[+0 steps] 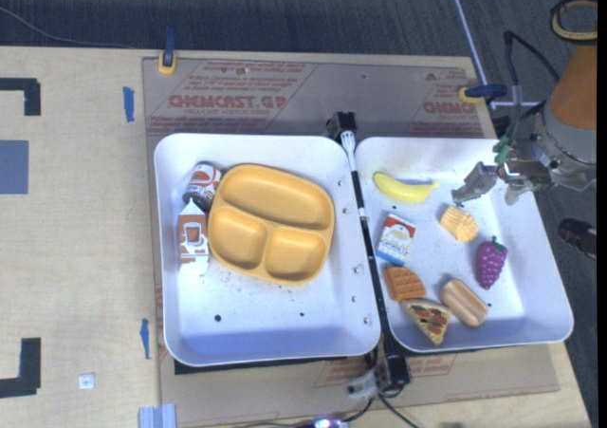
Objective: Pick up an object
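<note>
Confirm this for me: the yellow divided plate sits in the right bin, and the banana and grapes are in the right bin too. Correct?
Not quite. The camera view shows the yellow divided plate in the left bin, not the right. The banana and grapes are in the right bin, as you said.

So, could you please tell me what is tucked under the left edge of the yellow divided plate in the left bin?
A small can and an orange-and-white carton poke out from beneath the yellow divided plate. Their right parts are covered by it, and anything else under it is hidden.
</note>
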